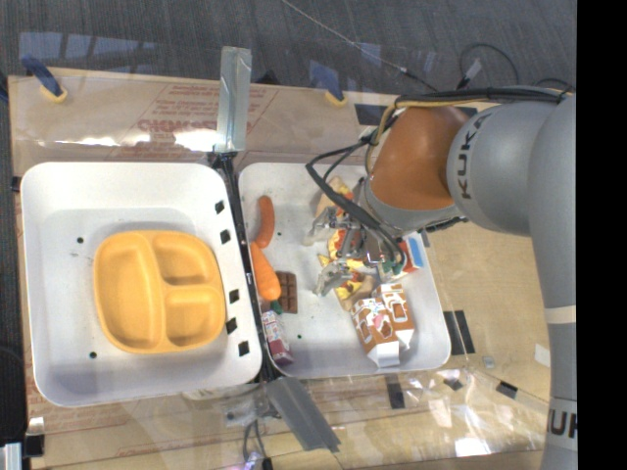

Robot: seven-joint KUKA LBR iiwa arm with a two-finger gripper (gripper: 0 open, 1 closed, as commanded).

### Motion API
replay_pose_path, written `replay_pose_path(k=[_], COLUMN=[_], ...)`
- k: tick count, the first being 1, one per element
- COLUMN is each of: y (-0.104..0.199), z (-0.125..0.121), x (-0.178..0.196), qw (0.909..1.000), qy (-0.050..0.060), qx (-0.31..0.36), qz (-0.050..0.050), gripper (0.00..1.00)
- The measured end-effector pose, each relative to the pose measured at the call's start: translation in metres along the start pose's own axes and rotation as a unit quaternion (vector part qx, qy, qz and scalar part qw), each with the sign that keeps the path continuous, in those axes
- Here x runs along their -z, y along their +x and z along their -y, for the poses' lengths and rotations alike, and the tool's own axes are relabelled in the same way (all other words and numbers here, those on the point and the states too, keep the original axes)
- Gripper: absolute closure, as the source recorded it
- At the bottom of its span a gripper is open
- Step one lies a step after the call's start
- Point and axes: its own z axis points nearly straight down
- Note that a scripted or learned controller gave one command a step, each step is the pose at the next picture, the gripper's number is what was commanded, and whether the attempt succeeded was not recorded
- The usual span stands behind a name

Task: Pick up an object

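In the camera view, the arm [509, 164] reaches in from the right and hangs its gripper [333, 253] low over the right bin [294, 179]. The two metal fingers [329, 280] look spread apart, one toward the bin's far side and one toward its near side, with nothing clearly caught between them; wires and wrist hardware crowd the spot, so that reading is not certain.

The things to pick all lie in this bin. A sausage [265, 217] and a carrot [265, 272] sit along the left wall, with a small brown block [287, 293] just beside the carrot and a dark little bottle [277, 339] nearer the front. A brown and white carton [383, 325] lies near the front right, close beside the gripper. Small colourful items are partly hidden under the wrist. The left bin [59, 194] holds a yellow divided tray [157, 290].

To do this step well, I judge the fingers should straddle one item squarely, go fully down before closing, and stay off the neighbouring carton. A skewed approach may nudge the target aside.
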Motion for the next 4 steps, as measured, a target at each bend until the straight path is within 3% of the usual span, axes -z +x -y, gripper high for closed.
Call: replay_pose_path(k=[1,2,3,4], y=[0.0,0.018,-0.03,-0.072], z=[-0.001,0.055,-0.007,0.033], x=[0.01,0.05,0.072,0.156], qw=[1.0,0.9881,0.9905,0.9567], qy=[0.0,0.001,-0.001,0.001], qx=[0.002,0.154,0.138,0.291], qz=[0.0,0.0,0.001,0.002], gripper=[1.0,1.0,1.0,1.0])
